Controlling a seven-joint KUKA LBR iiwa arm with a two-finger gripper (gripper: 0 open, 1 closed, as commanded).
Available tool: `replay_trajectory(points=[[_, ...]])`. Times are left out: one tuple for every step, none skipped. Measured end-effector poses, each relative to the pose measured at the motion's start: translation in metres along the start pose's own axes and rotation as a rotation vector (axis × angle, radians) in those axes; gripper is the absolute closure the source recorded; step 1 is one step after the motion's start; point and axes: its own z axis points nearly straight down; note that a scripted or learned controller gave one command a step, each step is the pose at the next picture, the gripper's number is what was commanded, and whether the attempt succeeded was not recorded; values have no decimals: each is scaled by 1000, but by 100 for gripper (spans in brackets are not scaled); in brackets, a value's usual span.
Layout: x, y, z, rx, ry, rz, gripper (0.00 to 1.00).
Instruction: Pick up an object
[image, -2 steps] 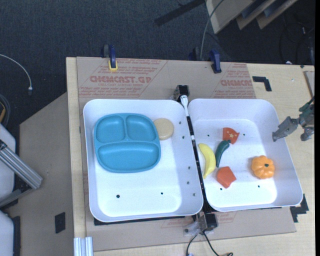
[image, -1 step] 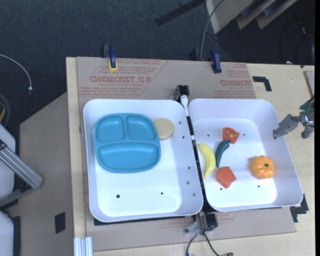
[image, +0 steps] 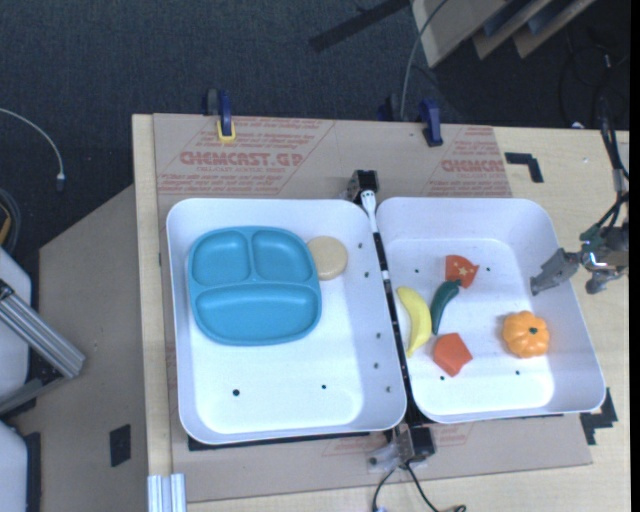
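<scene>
- In the right bin (image: 560, 395), nearest the camera: a red block (image: 452, 353), a small pumpkin (image: 526, 334), a banana (image: 415, 317).
- Behind them, a green pepper (image: 443, 299) and a red tomato (image: 460, 268).
- At that bin's right rim, the end effector (image: 572, 272); its grip cannot be told.
- Left bin (image: 280, 400): blue divided plate (image: 255, 284), beige disc (image: 327, 257) beside it.

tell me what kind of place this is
Likely a robot lab test bench: two white bins clamped to a protective-film-covered board, toy food such as a banana, and cables on dark carpet.
</scene>
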Motion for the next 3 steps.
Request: replay_trajectory(points=[[2,-8,46,1,1,0,0],[-1,-18,99,2,1,1,0],[-2,-16,85,-7,-4,0,100]])
